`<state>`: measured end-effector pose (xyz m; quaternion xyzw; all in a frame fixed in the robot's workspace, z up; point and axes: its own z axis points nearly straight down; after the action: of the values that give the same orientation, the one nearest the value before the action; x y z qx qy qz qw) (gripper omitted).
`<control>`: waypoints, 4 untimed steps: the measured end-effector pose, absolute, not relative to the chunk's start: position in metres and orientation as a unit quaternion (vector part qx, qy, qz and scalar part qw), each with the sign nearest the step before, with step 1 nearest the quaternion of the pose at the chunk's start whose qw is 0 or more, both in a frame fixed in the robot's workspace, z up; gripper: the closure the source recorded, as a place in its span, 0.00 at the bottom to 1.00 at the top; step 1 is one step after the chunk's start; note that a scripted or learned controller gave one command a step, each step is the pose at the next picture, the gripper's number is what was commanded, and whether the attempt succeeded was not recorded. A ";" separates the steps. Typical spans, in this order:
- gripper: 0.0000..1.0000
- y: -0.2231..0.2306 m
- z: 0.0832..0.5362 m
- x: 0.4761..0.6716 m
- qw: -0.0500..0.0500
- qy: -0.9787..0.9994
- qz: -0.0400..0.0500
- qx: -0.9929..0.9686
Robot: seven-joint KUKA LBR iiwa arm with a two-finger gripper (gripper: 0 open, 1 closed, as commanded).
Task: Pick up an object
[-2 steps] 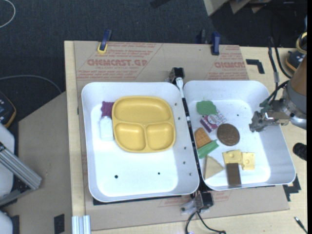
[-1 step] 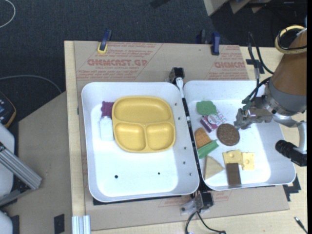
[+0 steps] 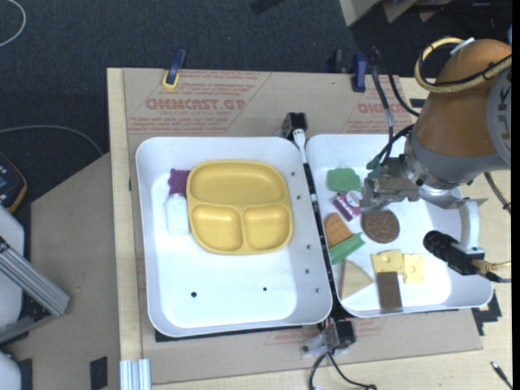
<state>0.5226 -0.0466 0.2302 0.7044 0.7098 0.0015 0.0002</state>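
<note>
My gripper [image 3: 379, 197] hangs over the middle of the right bin [image 3: 455, 295], just above a round brown cookie-like disc [image 3: 380, 227]. Close to it on the left lie a small purple-and-white packet [image 3: 349, 204] and a green piece [image 3: 343, 178]. An orange waffle-like piece [image 3: 338, 229], a green strip [image 3: 346, 248], a tan wedge [image 3: 354, 280], a yellow cheese slice [image 3: 400, 264] and a brown bar [image 3: 389, 291] lie nearer the front. Nothing shows between the fingers.
The left bin [image 3: 162, 299] holds a yellow three-compartment tray [image 3: 239, 205], with a purple object [image 3: 178, 180] and a white object [image 3: 176, 214] beside its left side. The grey arm with its orange band [image 3: 467, 96] comes in from the right.
</note>
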 end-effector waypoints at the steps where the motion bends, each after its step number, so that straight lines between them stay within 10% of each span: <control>1: 1.00 -0.025 0.214 0.508 -0.002 0.708 -0.001 0.706; 4: 1.00 -0.019 0.219 0.515 -0.001 0.708 0.000 0.706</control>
<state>0.5151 -0.0194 0.2194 0.7063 0.7079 -0.0001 -0.0006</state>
